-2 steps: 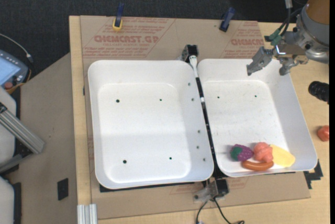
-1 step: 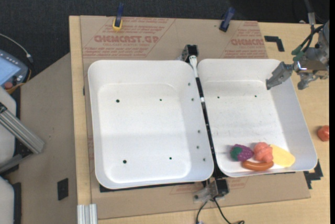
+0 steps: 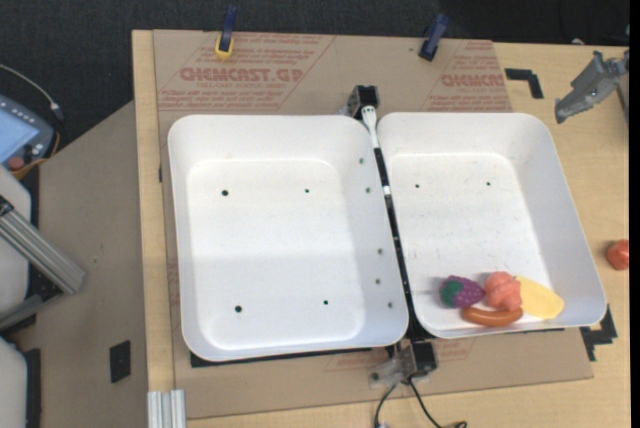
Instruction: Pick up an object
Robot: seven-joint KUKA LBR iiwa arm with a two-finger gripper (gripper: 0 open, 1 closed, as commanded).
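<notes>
The step in hand appears to be the approach: no object has been lifted, and the pincer stands well clear of the bins. Proceeding left to right, the left bin point(image 3: 275, 236) carries no toys on its floor; dark dots mark its bottom. A black strip runs along the seam where the left bin meets the right bin point(image 3: 480, 206). The toys lie clustered in the right bin's near corner, at about 5 o'clock on its floor: a purple toy point(image 3: 460, 291) at the left of the cluster, an orange-pink toy point(image 3: 503, 288) just beside it, a curved red-orange toy point(image 3: 491, 316) touching along the near side, and a yellow toy point(image 3: 541, 300) at the right, close to the bin wall. A small orange thing point(image 3: 618, 255) rests on the bench point(image 3: 300, 66) outside the right bin, at 3 o'clock from the cluster. The pincer point(image 3: 590, 91) is at the view's right edge, beyond the right bin's far corner; whether it is released or clenched cannot be determined, and nothing is seen in it. The cluster lies at roughly 7 o'clock from the pincer, well apart. The next move, as judged, calls for travel toward the near corner, then a descent onto one toy; the tight grouping and the adjacent wall may hinder a clean grasp.
</notes>
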